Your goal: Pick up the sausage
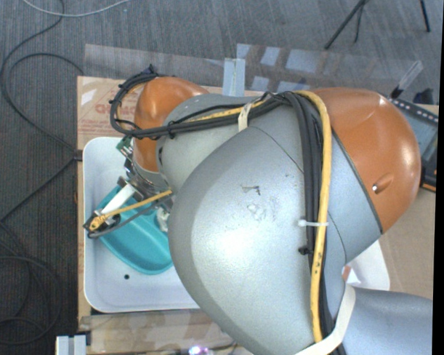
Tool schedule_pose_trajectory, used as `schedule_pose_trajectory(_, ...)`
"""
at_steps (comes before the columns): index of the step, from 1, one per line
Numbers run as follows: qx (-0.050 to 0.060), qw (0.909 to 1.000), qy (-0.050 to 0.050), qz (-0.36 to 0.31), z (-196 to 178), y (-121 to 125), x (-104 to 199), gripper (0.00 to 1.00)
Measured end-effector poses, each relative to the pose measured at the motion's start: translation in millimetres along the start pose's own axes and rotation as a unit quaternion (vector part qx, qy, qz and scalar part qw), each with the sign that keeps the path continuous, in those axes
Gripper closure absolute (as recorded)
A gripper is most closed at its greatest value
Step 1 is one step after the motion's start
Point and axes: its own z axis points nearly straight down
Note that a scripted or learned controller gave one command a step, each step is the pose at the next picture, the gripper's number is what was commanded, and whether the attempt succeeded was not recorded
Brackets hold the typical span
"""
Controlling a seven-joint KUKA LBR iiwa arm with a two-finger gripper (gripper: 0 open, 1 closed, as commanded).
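At far left, the left bin (94,285) shows its left and near rims, with bare white floor open along both. One teal bowl-like thing (141,244) lies toward its middle. Just above that hangs the gripper (134,192); whether it is open or closed cannot be told, nor where the sausage lies relative to it. One grey arm (257,211) covers the middle, leaving a corner of the second bin (371,276) at right

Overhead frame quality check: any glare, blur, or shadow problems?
Camera view: sharp, no motion blur; even, soft light; mild sheen on the grey arm and its orange band, nothing blown out; the arm casts soft shade over the teal object in the white bin.
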Motion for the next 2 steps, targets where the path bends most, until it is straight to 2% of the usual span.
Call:
schedule_pose_trajectory(1,0.003,0.9999,-0.001,-0.015,-17.6,21.6,-85.1,0.0)
schedule_pose_trajectory(2,0.005,0.9994,0.0,-0.035,-23.2,33.6,-139.8,0.0)
